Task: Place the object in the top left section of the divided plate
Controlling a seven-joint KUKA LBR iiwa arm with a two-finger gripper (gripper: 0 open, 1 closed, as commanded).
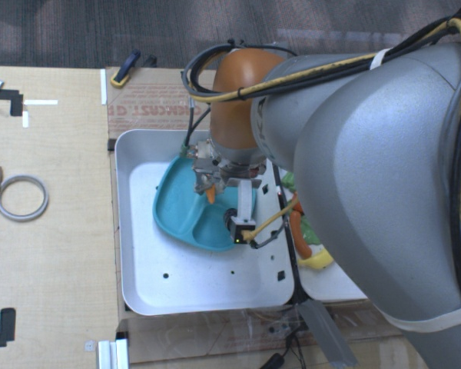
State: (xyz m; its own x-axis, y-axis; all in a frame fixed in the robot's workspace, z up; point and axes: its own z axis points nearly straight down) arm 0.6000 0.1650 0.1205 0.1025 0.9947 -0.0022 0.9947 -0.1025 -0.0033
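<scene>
Where the bulky grey arm (369, 167) reaches in from the right, it covers most of the right bin and the divider between bins. The shallow white left bin (138, 283) has bare floor along its left and near sides. The teal divided plastic plate (186, 206) lies tilted toward the bin's far right. The two-finger gripper (212, 184) hangs over the plate, a small orange object (211, 194) at its tips; whether it grips it I cannot tell. A roll of tape (21, 197) lies on the bench, well apart.
</scene>
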